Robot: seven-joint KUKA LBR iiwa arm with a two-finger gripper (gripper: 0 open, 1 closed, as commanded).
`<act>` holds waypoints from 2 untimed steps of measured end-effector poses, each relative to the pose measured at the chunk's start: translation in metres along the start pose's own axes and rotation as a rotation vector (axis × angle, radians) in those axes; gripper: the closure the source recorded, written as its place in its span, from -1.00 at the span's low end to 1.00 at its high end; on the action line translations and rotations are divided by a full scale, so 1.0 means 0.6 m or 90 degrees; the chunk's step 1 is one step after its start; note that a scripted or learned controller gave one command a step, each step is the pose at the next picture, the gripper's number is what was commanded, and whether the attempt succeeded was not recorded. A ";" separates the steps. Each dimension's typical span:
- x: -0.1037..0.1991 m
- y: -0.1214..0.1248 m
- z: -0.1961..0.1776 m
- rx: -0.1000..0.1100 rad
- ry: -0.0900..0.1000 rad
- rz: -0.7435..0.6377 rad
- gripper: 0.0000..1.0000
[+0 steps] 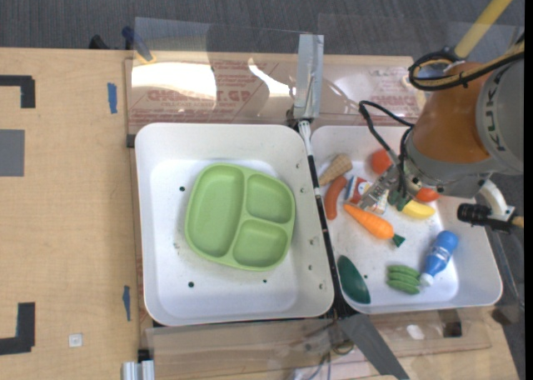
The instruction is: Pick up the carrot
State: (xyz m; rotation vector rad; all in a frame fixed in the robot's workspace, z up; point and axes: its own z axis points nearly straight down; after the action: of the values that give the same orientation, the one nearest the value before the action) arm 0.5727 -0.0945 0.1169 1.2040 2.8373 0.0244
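The carrot [371, 222] is orange with a small green stub at its lower right end. It lies flat on the floor of the right bin [476, 285], near the middle and slanting down to the right. My gripper [383, 193] hangs from the grey and orange arm [450, 132] just above the carrot's upper right side. From this angle I cannot see whether it touches the carrot.
Around the carrot lie a red pepper [334, 196], a tan bread piece [335, 167], an orange ball [381, 158], a yellow piece [419, 211], a blue bottle [440, 255], a green pea pod [404, 279] and a dark green vegetable [353, 281]. A green divided plate [240, 217] sits in the left bin [162, 287].
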 end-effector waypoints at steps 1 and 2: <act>-0.018 -0.057 -0.160 0.019 0.024 -0.049 1.00; -0.013 -0.058 -0.151 0.022 0.030 -0.051 -1.00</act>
State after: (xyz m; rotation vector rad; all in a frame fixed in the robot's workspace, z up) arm 0.5476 -0.1235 0.2066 1.1103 2.9360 -0.0002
